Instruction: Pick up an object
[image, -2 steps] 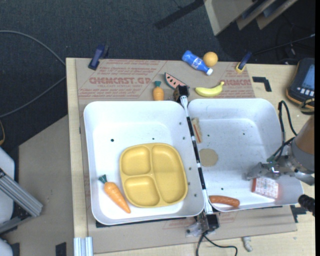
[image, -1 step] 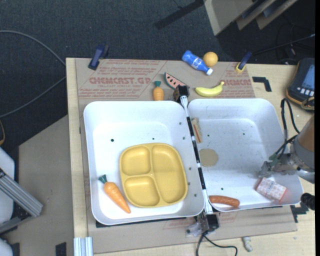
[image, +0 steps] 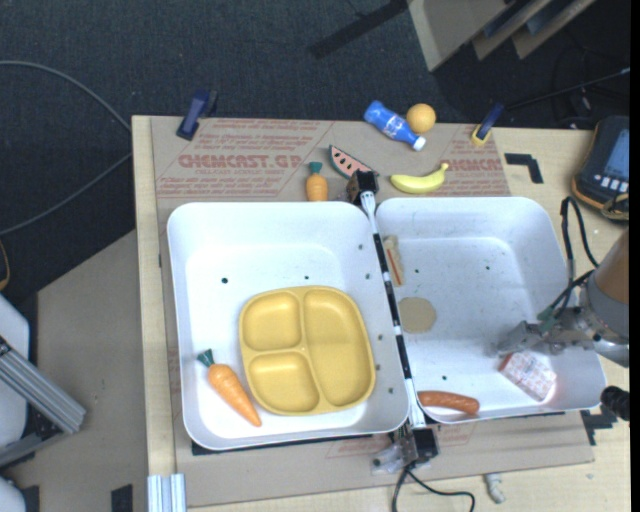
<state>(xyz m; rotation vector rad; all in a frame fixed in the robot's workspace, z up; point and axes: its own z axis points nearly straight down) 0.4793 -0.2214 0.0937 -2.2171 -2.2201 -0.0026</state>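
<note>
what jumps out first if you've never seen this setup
The yellow divided plate in the left bin draws the eye, with a toy carrot at its left. In the right bin, the claw sits low by a pinkish packet near the right wall.

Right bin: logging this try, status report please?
Hand low in right bin, grip unclear. Pink packet beside it, not visibly held. Sausage at front wall, apart.

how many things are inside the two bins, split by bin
Left bin: 2 (yellow divided plate, carrot)
Right bin: 4 (hot dog, wrapped packet, tan round piece, brown stick)
Total: 6
</note>
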